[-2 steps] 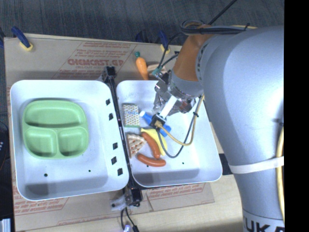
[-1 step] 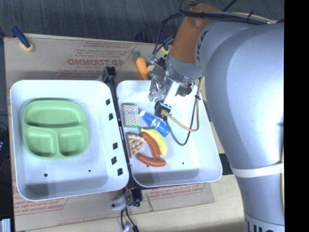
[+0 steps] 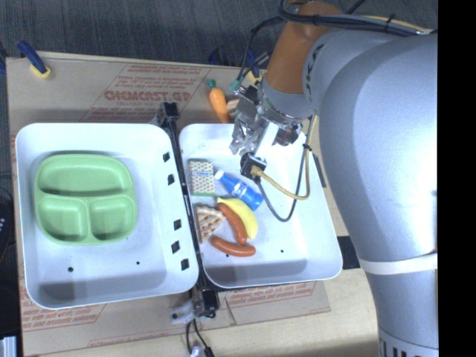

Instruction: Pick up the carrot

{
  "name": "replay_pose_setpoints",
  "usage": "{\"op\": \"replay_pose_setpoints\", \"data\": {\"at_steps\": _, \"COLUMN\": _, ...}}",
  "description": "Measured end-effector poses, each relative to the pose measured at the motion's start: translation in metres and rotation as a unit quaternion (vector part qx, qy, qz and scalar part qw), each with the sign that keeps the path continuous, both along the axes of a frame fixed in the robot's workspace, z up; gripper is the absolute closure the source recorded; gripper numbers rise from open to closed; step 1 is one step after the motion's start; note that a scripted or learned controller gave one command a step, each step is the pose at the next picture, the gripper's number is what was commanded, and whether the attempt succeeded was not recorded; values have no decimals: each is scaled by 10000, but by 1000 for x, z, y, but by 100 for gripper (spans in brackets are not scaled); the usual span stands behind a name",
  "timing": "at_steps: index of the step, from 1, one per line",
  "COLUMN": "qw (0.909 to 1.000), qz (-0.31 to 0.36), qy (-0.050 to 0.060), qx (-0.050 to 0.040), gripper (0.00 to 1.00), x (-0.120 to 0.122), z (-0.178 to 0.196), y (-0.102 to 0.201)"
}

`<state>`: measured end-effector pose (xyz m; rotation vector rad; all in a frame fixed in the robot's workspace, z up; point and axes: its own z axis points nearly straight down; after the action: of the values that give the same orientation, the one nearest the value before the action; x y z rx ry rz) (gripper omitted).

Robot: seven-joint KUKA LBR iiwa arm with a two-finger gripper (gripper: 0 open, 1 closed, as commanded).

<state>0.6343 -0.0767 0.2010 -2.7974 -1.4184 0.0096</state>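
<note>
Your end effector (image 3: 251, 141) hung over the right bin (image 3: 316, 229); carrot (image 3: 218, 104) lay outside on the bench (image 3: 111, 88) (grip state: cannot tell), so unreached.

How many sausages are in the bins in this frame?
2, both in the right bin: one sausage nearest its front edge, another lying against the banana. The arm may hide more.

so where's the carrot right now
The small orange carrot with a green top lies on the cardboard just outside the far rim of the right white bin, left of the two-finger gripper.
</note>
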Motion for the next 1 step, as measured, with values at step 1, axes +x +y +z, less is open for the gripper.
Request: {"op": "replay_pose_setpoints", "data": {"at_steps": 1, "qw": 10000, "qz": 16, "qy": 16, "qx": 7, "gripper": 100, "x": 0, "z": 10, "y": 0}}
